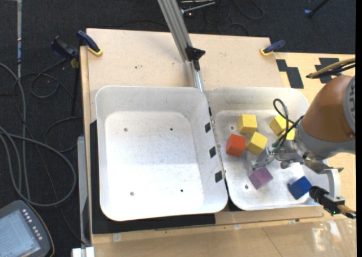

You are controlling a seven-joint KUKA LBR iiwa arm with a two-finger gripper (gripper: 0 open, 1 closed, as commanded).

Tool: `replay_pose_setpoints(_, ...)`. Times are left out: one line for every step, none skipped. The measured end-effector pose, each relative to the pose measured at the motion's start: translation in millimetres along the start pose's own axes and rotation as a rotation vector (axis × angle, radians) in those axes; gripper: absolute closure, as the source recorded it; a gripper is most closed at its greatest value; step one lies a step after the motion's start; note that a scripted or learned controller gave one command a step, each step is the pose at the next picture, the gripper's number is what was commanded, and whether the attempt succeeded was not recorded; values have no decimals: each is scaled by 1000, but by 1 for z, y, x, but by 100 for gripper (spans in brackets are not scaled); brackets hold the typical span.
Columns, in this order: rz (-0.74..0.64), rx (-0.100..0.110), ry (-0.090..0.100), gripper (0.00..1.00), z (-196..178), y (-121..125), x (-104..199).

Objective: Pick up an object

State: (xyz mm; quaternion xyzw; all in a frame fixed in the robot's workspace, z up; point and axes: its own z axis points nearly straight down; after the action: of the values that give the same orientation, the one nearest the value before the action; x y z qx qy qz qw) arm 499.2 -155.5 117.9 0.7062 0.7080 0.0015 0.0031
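Fingers (263, 162) of the arm are reaching down into the right bin (257, 98), tips sitting just above the purple block (261, 177) and apparently touching its top edge; how wide they are standing is too blurred to tell. Just up-left of the fingers an orange block (236, 145) and a yellow block (257, 142) are lying, while a blue block (299, 187) is resting to their lower right.
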Motion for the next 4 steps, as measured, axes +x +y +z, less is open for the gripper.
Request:
replay_pose_setpoints(3, 2, 1, 100, -7, 0, 0)
replay_pose_setpoints(-1, -1, 0, 100, -68, 3, 7)
replay_pose_setpoints(0, 0, 0, 100, -114, 2, 0)
replay_pose_setpoints(-1, 0, 0, 100, -157, 7, 1)
